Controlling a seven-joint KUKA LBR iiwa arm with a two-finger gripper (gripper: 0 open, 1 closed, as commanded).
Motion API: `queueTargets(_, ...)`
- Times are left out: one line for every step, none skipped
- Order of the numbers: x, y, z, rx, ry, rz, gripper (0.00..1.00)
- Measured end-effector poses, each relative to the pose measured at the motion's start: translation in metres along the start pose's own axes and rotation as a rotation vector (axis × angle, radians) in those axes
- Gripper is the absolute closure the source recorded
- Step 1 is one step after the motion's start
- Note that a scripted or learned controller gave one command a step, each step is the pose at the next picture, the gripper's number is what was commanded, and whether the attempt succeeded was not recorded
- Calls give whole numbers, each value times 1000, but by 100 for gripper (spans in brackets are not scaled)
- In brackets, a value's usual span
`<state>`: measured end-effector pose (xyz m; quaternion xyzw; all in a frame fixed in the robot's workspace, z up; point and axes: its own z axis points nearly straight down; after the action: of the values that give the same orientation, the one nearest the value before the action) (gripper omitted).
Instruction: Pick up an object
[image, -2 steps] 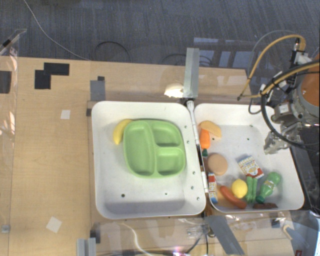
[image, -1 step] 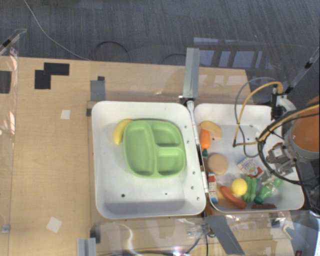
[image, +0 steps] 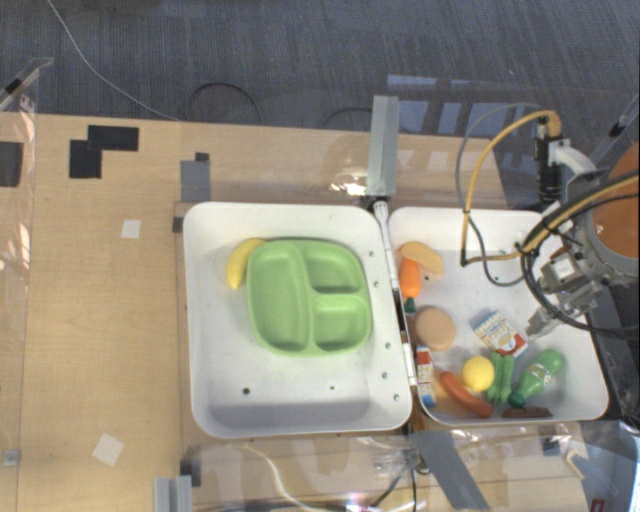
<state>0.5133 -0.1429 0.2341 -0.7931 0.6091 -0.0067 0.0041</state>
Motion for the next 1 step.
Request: queueTargets(35, 17, 109, -12, -11, -264, 100)
